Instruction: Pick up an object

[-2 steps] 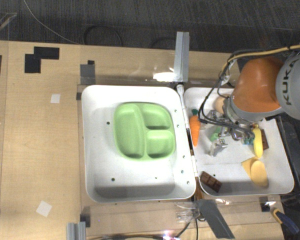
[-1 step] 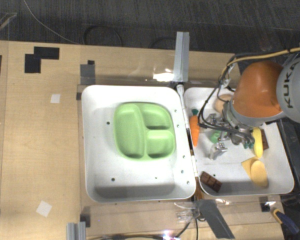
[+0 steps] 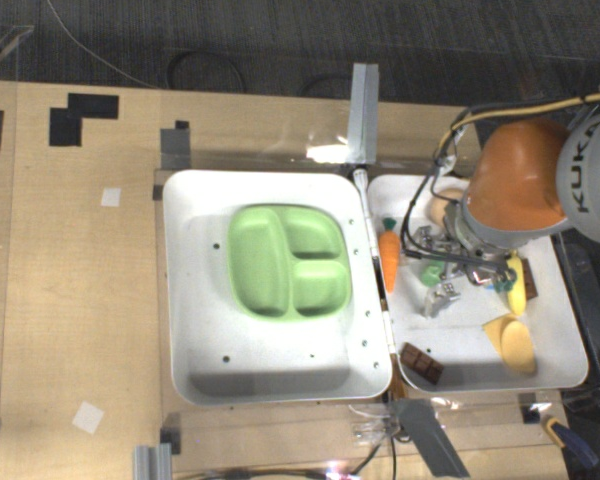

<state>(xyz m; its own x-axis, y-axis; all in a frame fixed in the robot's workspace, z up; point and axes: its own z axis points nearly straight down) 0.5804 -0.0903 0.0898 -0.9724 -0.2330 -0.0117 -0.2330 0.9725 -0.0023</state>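
2 white bins: left bin holds a green tray; right bin holds carrot, chocolate, gripper low, jaw state unclear.

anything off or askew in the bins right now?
Mostly fine. The green tray sits slightly rotated in the left bin. In the right bin, a brown block lies at the lower-left corner, right against the wall, hard to reach. The carrot also hugs the divider. No spills or damage.
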